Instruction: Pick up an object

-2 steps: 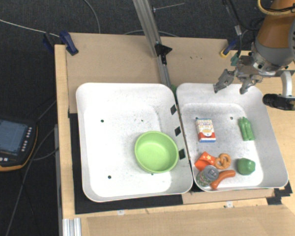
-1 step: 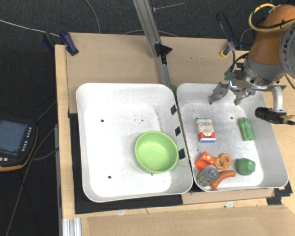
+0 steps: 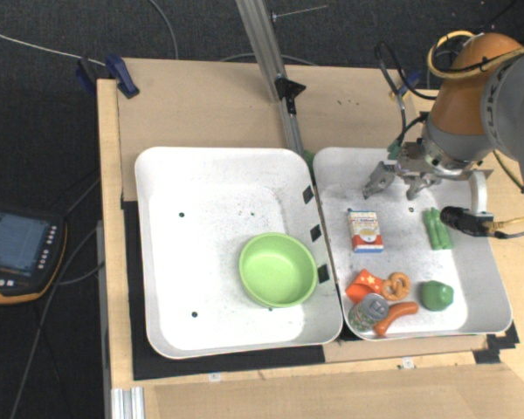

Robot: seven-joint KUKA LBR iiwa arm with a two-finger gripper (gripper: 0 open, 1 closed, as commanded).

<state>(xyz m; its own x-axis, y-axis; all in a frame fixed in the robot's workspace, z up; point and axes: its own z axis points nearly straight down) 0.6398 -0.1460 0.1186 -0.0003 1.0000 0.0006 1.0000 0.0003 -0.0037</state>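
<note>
So the bench point(image 3: 210, 103) is a light wooden top, sitting over dark carpet. Two shallow white bins are lying right on it, side by side and touching along the middle edge. The left bin point(image 3: 201, 190) is taking up more room than the right bin point(image 3: 485, 299). A black mat point(image 3: 138, 365) is peeking out under the left bin's front and left edges. A blue clamp point(image 3: 122, 75) is gripping the bench's far left corner.

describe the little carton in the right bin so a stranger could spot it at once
Look in the right bin, the one holding several small items. Near its middle, just below the gripper, lies the small carton. It is the one boxy, white-and-red thing there; its neighbours are green or orange.
</note>
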